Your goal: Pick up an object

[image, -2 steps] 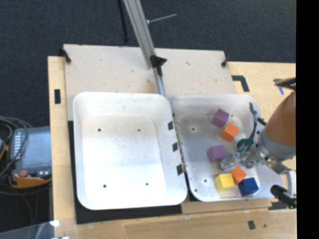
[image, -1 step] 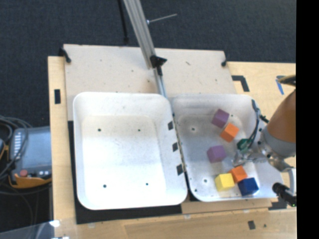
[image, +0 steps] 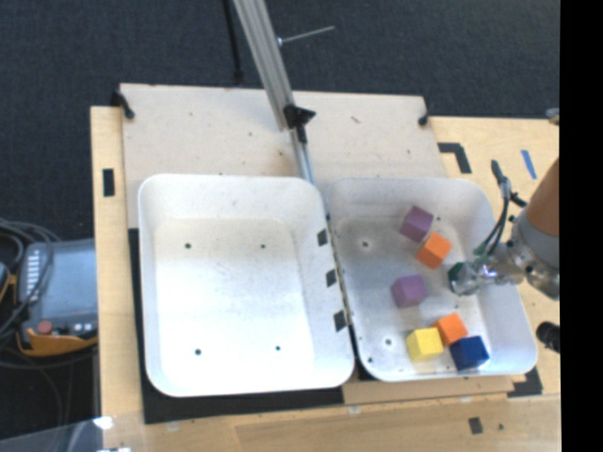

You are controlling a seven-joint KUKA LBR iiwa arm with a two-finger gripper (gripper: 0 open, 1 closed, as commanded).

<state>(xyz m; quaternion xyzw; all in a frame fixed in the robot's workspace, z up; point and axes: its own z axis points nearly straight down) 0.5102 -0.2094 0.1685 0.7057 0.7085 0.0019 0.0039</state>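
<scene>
The right bin holds several small blocks. A purple block and an orange block sit touching near the middle right. Another purple block lies lower down. Near the front edge are a yellow block, an orange block and a blue block. My gripper reaches in from the right, low over the bin floor, just below the upper orange block and right of the lower purple block. Nothing shows between its fingers.
The left bin stands beside the right one. A slanted metal pole rises behind the bins. A grey control pendant with cables lies off the bench at the left.
</scene>
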